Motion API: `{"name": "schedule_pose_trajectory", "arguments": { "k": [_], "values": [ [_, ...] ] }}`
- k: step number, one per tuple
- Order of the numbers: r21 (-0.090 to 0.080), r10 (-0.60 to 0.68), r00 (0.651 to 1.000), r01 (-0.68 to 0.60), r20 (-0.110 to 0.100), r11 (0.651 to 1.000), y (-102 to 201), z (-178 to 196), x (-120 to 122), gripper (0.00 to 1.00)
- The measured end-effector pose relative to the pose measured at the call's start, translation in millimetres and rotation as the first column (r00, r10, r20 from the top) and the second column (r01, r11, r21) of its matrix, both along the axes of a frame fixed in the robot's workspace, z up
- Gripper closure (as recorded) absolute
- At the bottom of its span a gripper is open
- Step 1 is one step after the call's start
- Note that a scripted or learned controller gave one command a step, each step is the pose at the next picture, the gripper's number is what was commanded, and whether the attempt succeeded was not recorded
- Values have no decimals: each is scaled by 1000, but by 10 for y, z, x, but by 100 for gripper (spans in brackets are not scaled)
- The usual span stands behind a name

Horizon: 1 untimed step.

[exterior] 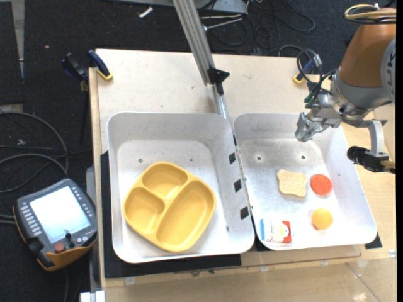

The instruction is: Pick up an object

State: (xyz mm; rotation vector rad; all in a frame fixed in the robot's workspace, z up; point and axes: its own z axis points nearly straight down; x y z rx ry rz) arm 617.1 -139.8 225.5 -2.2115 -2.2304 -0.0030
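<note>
In the right bin (264, 143) lie a slice of toast (292, 184), a red round piece (321, 185), a small orange-yellow ball (322, 219) and a white packet with red and blue print (276, 231). My gripper (305, 131) hangs over the bin's far right part, above and behind the toast, apart from all the objects. Nothing shows between its fingers.
The left bin (126, 137) holds a yellow divided plate (169, 205). A slanted metal pole (196, 36) crosses the back of the bench above the bins' shared wall. A teach pendant (53, 222) lies on the floor to the left.
</note>
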Motion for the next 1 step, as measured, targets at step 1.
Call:
{"name": "schedule_pose_trajectory", "arguments": {
  "k": [1],
  "values": [
    [0,-1,1000,1,-2,1000,444,-21,13,100]
  ]
}}
